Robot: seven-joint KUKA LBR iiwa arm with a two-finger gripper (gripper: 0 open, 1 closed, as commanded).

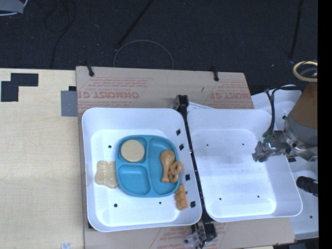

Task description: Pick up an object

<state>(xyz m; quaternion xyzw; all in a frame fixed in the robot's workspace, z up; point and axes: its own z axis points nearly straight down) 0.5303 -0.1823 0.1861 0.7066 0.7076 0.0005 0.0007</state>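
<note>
Metal-grey and small against the white plastic, the claw hovers at the right bin's right edge, and whether it is wide or narrow cannot be told from here. Going from the left: the counter is pale wood-grain, smooth and matte, with two black angular marks and a grey square near its upper left part. Behind it the floor is dark and speckled, crossed by thin black cables, one lying in a loop. A sheet of brown cardboard with reversed red print lies under both bins. The left bin is a shallow white tray with rounded corners and small dark holes in its floor. In it, a pale beige toast-like piece touches the left rim of a blue divided plate of glossy plastic. The plate holds a round tan disc in its upper left compartment and a lumpy golden-brown piece in its right compartment. A smaller brown lump lies just beside the plate's lower right corner. A black clip strip joins the two bins. The arm's orange band rises above the claw.
</note>
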